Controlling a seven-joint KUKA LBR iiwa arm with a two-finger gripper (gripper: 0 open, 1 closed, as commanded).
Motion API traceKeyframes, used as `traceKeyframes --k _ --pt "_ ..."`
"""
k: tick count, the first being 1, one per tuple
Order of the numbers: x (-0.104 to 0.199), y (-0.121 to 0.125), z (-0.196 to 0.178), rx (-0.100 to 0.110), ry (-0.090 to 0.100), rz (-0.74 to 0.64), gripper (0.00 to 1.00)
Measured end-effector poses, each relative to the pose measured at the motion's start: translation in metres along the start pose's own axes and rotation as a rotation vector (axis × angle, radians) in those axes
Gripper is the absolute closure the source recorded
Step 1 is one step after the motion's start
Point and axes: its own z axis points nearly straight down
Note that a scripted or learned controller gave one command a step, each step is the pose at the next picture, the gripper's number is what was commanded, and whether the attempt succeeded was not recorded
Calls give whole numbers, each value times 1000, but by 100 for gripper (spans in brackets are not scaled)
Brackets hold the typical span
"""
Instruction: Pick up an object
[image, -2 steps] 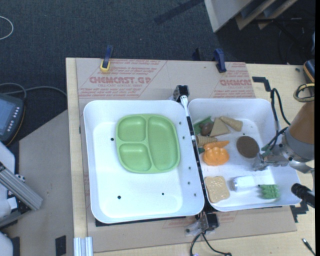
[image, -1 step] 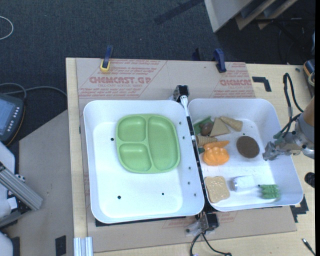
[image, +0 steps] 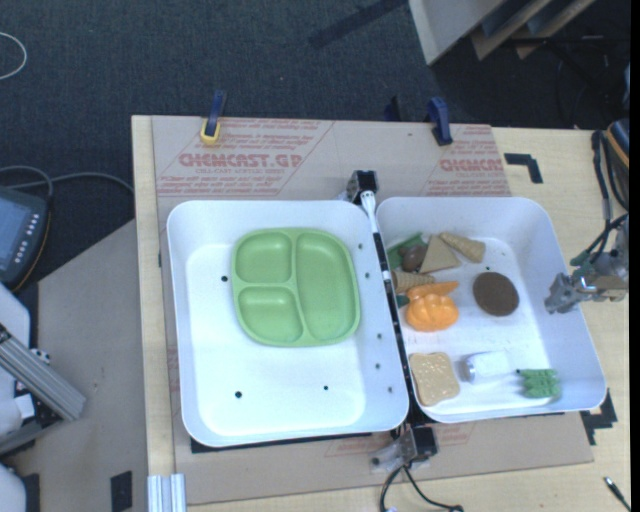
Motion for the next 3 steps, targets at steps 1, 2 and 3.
traceKeyframes --k 1,2,3 --pt "-1 2 -31 1 0 -1 100" --pt "51 40 -24 2 3 -8 100" --pt "99 76 -33 1 3 -8 100"
